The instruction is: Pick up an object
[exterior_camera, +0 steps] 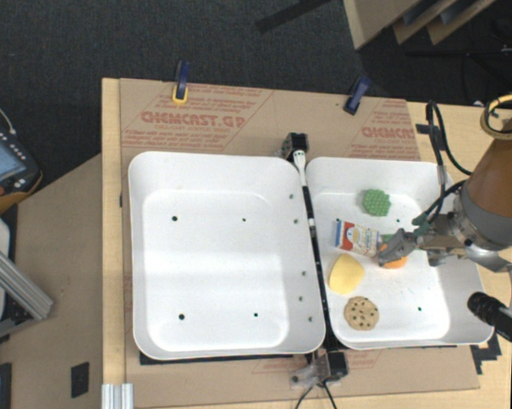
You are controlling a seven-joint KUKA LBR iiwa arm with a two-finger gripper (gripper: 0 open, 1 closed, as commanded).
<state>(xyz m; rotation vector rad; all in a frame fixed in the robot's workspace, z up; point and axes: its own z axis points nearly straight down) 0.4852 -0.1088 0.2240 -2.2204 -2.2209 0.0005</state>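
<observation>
The right bin (420, 321) holds a green knobbly ball (375, 201), a small white carton with a red and blue label (356, 238), a yellow rounded piece (346, 274), a brown cookie with dark chips (361, 312) and an orange object (394, 262). My gripper (395, 250) reaches in from the right and sits low, right over the orange object, which peeks out under the fingertips. The carton lies just left of the gripper. Whether the orange object is between the fingers is hidden.
The left bin (151, 178) lies beside the right one, with a black divider strip (310, 236) between them. Both rest on a cardboard sheet (243, 114) held by blue clamps at the back. Cables run along the right side.
</observation>
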